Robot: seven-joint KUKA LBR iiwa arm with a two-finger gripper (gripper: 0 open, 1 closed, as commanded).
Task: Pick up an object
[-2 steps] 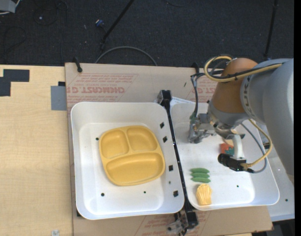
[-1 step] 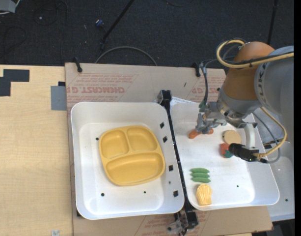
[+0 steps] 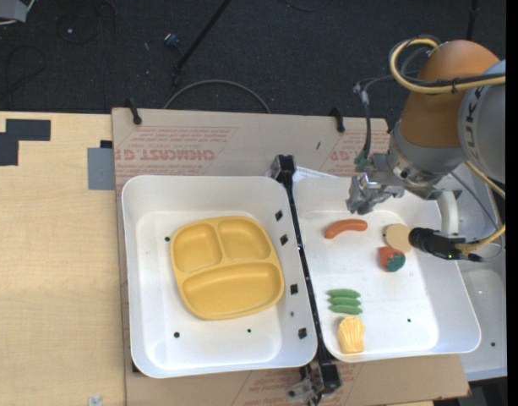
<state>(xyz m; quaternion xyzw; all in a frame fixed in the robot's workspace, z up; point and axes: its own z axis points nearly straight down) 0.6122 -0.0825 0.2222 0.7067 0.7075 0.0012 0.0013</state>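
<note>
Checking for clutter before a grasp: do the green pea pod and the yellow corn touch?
Apart. The camera view shows a strip of white bin floor between the pea pod and the corn below it.

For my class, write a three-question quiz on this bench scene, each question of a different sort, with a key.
1. True or false: the yellow divided tray lies in the right bin.
2. Multiple choice: which item lies nearest the gripper? A. the orange sausage B. the green pea pods C. the yellow corn piece
3. Fill in: the yellow divided tray has ___ compartments.

Key:
1. False; it lies in the left bin.
2. A; the orange sausage lies just below the gripper in the camera view, while the other two lie towards the near edge of the right bin.
3. Three.
</note>
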